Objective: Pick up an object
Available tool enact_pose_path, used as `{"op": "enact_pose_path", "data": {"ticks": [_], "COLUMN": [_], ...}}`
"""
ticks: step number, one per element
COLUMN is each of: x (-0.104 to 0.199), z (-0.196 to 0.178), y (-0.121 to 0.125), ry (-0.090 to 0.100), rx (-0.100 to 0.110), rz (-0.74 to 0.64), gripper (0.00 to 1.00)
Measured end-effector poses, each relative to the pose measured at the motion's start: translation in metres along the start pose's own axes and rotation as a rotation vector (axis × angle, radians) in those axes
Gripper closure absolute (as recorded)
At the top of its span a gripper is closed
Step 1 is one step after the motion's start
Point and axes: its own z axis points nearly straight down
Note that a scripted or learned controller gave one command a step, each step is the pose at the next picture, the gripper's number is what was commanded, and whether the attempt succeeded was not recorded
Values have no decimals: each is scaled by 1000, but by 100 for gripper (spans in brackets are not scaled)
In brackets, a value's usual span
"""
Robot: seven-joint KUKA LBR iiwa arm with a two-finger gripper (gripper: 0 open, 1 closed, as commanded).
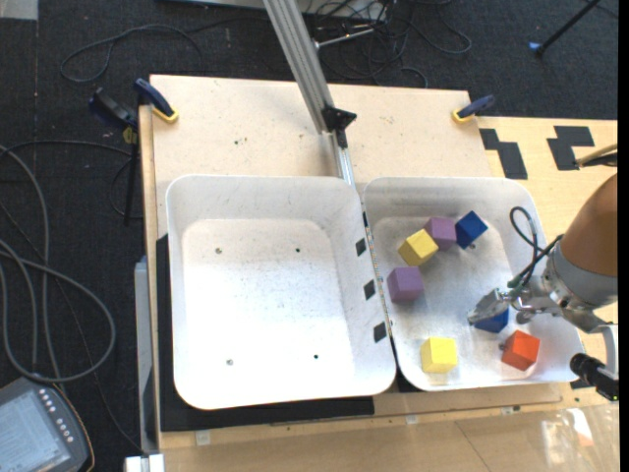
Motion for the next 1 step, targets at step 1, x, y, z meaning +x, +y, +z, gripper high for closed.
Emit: {"op": "enact_pose_path", "data": {"ticks": [1], "x": [0], "z": [-1], "y": [2], "ry": [-2], "rx": [-1], "rz": [-4], "gripper": [0]}}
